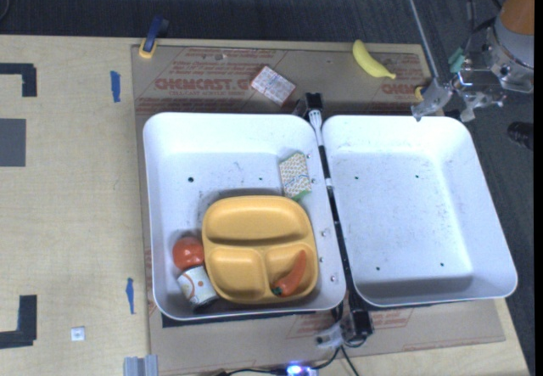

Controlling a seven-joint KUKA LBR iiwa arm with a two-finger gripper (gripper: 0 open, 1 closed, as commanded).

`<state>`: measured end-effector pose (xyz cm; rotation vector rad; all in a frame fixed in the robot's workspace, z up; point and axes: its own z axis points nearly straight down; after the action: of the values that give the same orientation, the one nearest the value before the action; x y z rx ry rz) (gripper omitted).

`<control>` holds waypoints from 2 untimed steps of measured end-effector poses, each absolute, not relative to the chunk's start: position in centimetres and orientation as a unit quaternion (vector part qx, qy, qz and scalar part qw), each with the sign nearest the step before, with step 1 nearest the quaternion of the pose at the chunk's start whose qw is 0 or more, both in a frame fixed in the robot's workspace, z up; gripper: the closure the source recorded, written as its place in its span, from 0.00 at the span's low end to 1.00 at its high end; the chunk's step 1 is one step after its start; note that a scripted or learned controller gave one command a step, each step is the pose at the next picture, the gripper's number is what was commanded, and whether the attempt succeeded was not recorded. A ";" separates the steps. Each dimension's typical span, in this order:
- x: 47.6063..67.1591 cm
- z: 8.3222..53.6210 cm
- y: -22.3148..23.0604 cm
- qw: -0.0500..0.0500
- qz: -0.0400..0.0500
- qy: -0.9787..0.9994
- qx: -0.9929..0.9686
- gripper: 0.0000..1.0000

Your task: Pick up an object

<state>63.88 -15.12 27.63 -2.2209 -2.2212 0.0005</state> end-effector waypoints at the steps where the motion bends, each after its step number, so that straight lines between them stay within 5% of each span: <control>1: 60.2 26.5 -22.4 0.000 0.001 -0.707 -0.707 0.00; 2: 52.5 25.1 -22.3 0.000 0.000 -0.707 -0.707 0.00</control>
<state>52.53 -22.29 25.09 -2.2213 -2.2212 0.0006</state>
